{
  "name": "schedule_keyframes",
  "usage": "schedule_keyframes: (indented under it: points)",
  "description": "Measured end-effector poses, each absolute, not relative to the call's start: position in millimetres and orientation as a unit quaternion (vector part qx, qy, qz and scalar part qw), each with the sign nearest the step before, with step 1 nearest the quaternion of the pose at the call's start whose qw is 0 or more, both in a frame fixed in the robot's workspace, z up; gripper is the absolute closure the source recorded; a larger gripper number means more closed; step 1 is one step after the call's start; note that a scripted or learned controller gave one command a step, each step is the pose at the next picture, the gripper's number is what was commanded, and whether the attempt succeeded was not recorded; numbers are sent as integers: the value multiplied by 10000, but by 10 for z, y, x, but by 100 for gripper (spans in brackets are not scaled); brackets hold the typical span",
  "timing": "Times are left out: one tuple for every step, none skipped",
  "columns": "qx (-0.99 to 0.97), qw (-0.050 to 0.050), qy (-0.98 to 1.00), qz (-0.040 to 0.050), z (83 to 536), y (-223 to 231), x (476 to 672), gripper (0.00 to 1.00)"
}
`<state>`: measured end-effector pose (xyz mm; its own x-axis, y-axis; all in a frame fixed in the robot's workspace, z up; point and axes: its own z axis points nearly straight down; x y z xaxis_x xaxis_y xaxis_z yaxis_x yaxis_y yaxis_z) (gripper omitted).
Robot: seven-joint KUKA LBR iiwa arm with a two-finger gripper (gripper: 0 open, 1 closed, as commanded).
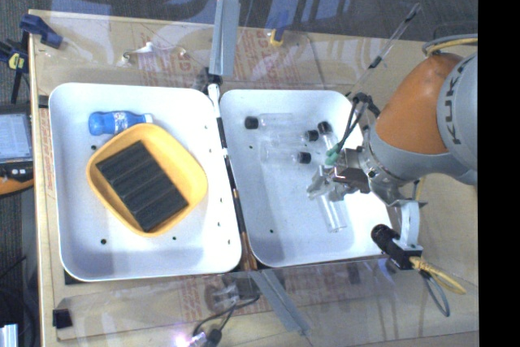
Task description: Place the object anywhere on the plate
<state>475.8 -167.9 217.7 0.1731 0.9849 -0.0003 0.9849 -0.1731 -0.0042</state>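
A yellow plate (188,166) lies in the left bin (73,248), with a black ribbed slab (145,185) resting on it. Behind the plate, a blue bottle (114,122) lies on its side. In the right bin (276,240) are several clear plastic vials with black caps (252,123), hard to make out against the white floor. My gripper (327,184) hangs low over the right side of that bin, just above one clear vial (333,213). Whether it holds anything I cannot tell.
The grey and orange arm (422,126) covers the right bin's right rim. A ridge (227,175) where the two bin walls meet separates the bins. A grey metal bar (224,32) lies on the bench behind them.
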Motion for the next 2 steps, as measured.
schedule_keyframes:
  points:
    - [-6943,30,-7197,16,1903,-873,5138,100]
    - [-6629,14,-7487,9,1908,-185,5434,100]
